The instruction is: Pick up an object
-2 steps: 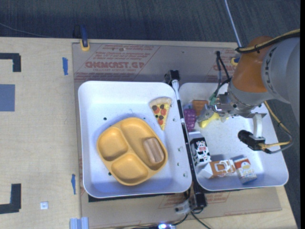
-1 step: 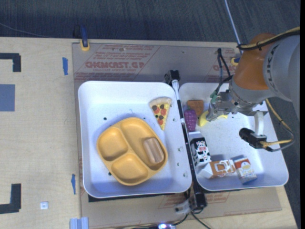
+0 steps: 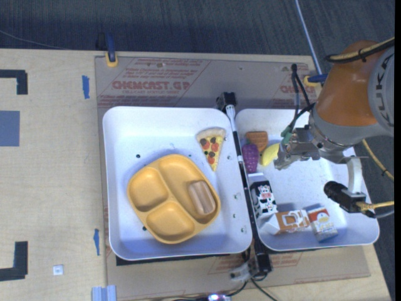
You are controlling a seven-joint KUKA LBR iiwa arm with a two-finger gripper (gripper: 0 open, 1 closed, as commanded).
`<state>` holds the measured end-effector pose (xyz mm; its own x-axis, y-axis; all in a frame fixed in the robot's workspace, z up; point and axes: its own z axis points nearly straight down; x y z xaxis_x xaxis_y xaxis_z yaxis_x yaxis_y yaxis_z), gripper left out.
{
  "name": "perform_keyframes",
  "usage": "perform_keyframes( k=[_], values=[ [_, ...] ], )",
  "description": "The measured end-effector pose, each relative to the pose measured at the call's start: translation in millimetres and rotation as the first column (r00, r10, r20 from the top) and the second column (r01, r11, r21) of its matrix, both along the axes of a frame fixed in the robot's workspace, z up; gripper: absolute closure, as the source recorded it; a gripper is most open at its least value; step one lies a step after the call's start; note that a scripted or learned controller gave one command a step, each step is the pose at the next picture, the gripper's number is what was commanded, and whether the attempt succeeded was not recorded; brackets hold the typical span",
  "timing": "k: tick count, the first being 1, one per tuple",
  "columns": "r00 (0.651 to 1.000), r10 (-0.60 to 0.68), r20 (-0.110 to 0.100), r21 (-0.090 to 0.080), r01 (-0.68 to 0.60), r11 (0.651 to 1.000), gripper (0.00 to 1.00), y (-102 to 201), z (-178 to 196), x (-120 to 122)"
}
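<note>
The arm's orange band (image 3: 351, 93) rides highest over the worktop (image 3: 50, 168) and so sits closest to the lens, at the 3 o'clock edge of the scene. Below it the end effector (image 3: 289, 155) hangs low inside the right bin (image 3: 304, 187), in that bin's 11 o'clock part. Whether it is clenched or released cannot be told from this angle, and nothing can be seen held in it.

Just beside it at 9 o'clock lies a yellow toy fruit (image 3: 269, 154), perhaps touching it. A purple piece (image 3: 250, 157) follows further along the same line, with an orange piece (image 3: 256, 138) at 10 o'clock. At 7 o'clock stands a cow-patterned carton (image 3: 264, 199). Two small orange-and-white cartons (image 3: 292, 221) (image 3: 321, 223) lie at 6 and 5 o'clock.

Far out at 9 o'clock, the left bin (image 3: 144, 137) holds a pizza slice (image 3: 212, 144) and a yellow divided plate (image 3: 172, 197) bearing a sausage (image 3: 201, 196).

By my reading the reach is made and the yellow fruit is the likely target. A confirmed grasp and the lift are not yet done.
</note>
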<state>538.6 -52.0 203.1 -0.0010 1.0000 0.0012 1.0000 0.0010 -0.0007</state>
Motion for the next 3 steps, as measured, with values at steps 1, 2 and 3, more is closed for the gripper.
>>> perform_keyframes(
  k=[1, 2, 3],
  values=[
    [1.0, -0.002, 0.0, -0.001, 0.002, 1.0, 1.0, -21.0, -18.7, -39.7],
    [1.0, 0.0, -0.001, 0.001, 0.0, 1.0, 1.0, 74.9, -18.5, -58.9],
    [1.0, -0.001, 0.003, -0.002, 0.001, 1.0, 1.0, 38.5, -1.8, 24.9]
  ],
)
